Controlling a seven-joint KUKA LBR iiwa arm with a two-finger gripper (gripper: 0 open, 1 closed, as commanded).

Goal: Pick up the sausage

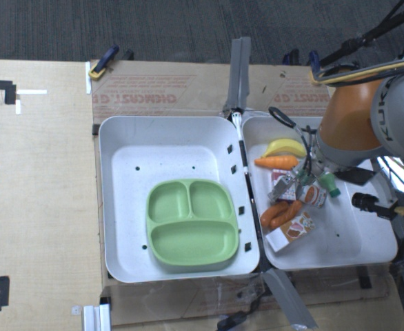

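Observation:
The sausage [280,214], an orange-red link, lies in the left part of the right bin [347,250], beside a small printed packet [291,230]. My gripper [300,179] hangs just above and to the right of the sausage, over a cluster of small items. Its fingers are hard to make out against that clutter. A carrot [276,162] and a banana [287,147] lie further back in the same bin.
The left bin [119,185] holds a green divided plate [190,222]. A green-capped item [328,183] and a red-and-white packet [313,196] sit right of the gripper. The orange-banded arm [354,119] covers the right bin's back right.

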